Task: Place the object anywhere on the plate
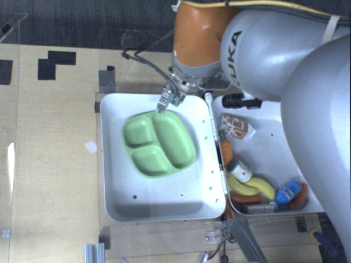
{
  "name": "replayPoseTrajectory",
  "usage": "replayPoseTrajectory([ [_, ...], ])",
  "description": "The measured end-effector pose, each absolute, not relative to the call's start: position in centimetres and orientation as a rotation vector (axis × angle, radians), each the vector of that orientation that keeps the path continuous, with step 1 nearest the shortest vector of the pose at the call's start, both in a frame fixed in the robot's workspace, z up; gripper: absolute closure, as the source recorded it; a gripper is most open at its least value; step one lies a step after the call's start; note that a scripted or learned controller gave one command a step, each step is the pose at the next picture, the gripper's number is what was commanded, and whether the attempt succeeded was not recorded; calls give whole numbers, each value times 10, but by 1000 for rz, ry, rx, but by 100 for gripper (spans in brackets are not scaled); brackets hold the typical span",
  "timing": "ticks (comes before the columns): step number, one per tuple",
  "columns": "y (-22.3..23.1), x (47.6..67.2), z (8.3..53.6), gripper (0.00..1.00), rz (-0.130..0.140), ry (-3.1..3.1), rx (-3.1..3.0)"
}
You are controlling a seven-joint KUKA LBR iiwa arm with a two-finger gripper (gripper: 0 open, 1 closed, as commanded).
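A light green plate (159, 144) with three compartments lies in the left white bin (115, 169), slightly toward the bin's back. My gripper (165, 103) hangs over the plate's back edge, near the top of the large right compartment. It looks small and dark from here, with a bit of green on it. I cannot make out any object in it. The orange band and grey arm rise above it toward the back right.
The right bin (269, 136) holds a printed packet (236, 127), an orange carrot (225, 151), a yellow banana (252, 186), a blue bottle (288, 193) and a dark red sausage (247, 199). The arm covers most of that bin's right side.
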State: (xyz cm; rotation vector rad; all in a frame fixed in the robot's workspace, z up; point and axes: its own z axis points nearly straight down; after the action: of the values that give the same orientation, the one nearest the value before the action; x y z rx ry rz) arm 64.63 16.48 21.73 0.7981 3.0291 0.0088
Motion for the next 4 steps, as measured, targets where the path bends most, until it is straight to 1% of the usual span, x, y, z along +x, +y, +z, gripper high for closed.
replayPoseTrajectory([
  [1,180,661,140,100,6,3003,905],
  [2,182,650,107,100,39,2930,1030],
  [3,183,619,244,100,9,2920,1139],
  [4,212,588,180,100,6,3024,839],
])
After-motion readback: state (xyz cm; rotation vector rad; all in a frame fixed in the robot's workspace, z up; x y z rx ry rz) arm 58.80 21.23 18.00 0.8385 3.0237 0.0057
